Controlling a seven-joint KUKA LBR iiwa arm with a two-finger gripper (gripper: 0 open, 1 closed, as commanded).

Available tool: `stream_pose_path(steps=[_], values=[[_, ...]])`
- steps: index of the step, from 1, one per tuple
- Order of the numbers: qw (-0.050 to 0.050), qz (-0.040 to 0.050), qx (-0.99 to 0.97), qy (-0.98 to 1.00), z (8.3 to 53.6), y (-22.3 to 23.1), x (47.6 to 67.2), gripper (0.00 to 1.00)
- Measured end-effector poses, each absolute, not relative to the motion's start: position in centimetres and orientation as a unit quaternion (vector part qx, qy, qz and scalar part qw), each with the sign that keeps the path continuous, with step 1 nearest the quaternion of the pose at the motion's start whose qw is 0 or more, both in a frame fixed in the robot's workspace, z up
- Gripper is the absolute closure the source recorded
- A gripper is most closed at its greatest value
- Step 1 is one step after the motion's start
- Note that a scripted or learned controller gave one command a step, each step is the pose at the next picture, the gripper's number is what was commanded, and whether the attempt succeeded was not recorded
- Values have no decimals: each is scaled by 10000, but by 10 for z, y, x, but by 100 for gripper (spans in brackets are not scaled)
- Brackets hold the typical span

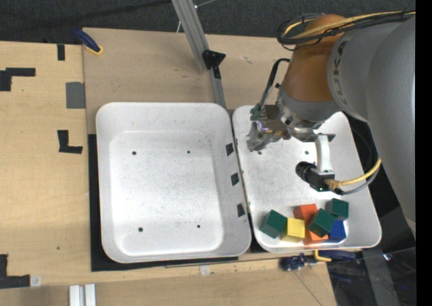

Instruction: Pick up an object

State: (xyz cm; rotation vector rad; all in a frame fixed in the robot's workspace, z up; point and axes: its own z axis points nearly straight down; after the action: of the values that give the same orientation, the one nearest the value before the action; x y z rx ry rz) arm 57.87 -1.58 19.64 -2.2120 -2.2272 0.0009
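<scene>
Clustered at the lower edge of the right bin [361,234], toward the frame's lower right: green block [274,223], yellow block [295,229], orange block [308,213], dark green block [324,221], blue block [337,230], all touching or just beside one another. Higher, over the right bin's upper left corner, the hand [258,137], holding nothing visible; spread or pressed together, cannot tell. Left bin [108,163] mid-frame on the table [40,190].

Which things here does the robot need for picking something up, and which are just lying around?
For the job:
- gripper
- pile of colored blocks
- right bin, where the blocks sit

Just lying about:
- left bin
- black tape marks on the bench
- metal pole
</scene>
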Motion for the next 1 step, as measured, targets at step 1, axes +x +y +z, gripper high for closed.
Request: stream_pose_path(steps=[1], values=[[15,1,-7047,-7095,194,39,579,100]])
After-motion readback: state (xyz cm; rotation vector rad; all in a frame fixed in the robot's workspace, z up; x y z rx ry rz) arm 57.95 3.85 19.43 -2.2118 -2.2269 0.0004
